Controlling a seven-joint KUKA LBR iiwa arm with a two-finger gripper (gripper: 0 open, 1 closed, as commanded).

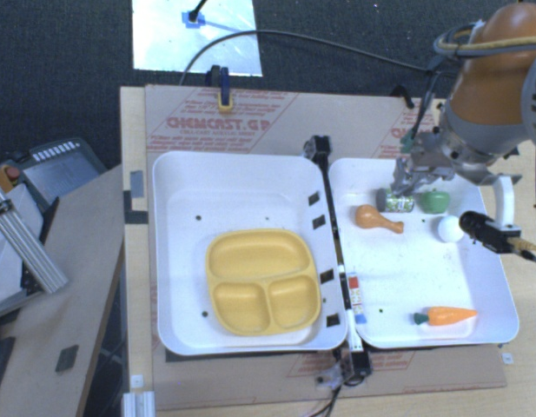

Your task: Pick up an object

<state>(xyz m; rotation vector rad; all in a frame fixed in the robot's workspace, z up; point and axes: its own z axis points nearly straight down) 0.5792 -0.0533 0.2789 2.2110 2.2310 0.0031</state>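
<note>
I read "CHEMCAST GP" in red across the brown protective sheet point(250, 115) under my bins, repeated partly at its right; nothing else was legible.

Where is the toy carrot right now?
The toy carrot lies in the right bin, near its front right corner, well apart from the chicken drumstick and the white ball farther back.
</note>
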